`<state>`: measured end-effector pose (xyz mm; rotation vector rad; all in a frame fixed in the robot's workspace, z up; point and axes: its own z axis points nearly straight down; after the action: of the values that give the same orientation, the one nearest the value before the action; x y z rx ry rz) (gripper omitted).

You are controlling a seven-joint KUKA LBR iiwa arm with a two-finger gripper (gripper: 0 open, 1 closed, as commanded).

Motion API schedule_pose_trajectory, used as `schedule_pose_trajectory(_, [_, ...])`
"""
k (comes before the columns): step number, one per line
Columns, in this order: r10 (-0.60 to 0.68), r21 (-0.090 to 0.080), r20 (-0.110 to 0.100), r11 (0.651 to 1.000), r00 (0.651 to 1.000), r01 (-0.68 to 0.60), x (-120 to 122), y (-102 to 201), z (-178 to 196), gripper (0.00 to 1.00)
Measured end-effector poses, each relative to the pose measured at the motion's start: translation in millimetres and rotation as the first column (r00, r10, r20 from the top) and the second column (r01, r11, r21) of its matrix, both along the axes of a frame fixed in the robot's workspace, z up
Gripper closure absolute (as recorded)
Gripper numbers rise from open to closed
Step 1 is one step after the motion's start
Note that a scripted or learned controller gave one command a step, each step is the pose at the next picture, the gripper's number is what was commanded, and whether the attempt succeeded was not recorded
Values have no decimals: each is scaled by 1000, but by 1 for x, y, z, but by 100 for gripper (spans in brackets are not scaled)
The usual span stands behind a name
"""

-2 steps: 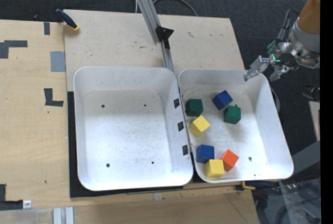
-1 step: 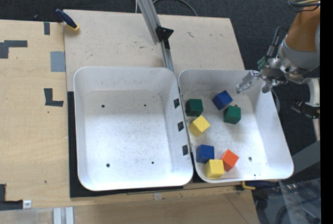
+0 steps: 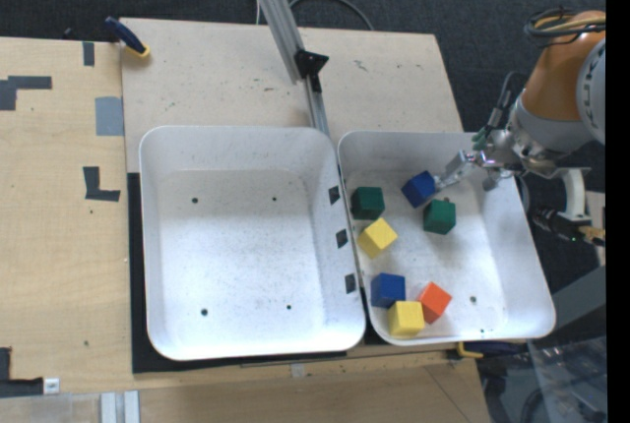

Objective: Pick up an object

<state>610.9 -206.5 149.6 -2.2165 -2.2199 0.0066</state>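
The right bin (image 3: pixel 512 254) holds several small blocks: a blue cube (image 3: pixel 418 188), a dark green one (image 3: pixel 439 215), another green one (image 3: pixel 367 202), a yellow one (image 3: pixel 378 236), a second blue one (image 3: pixel 387 288), a yellow one (image 3: pixel 407 317) and an orange one (image 3: pixel 434 298). My gripper (image 3: pixel 461 169) reaches in from the right, above the bin's far right part, its tip just right of the upper blue cube. Nothing shows between its fingers.
The left bin (image 3: pixel 157 214) lies beside the right one. A slanted metal rail (image 3: pixel 276 3) runs from the top down to the gap between the bins. A blue and yellow clamp (image 3: pixel 128 35) lies on the bench at the upper left.
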Motion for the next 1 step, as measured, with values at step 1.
schedule_pose_trajectory(1, [0,-6,18,1000,1000,0,4,-2,-32,0])
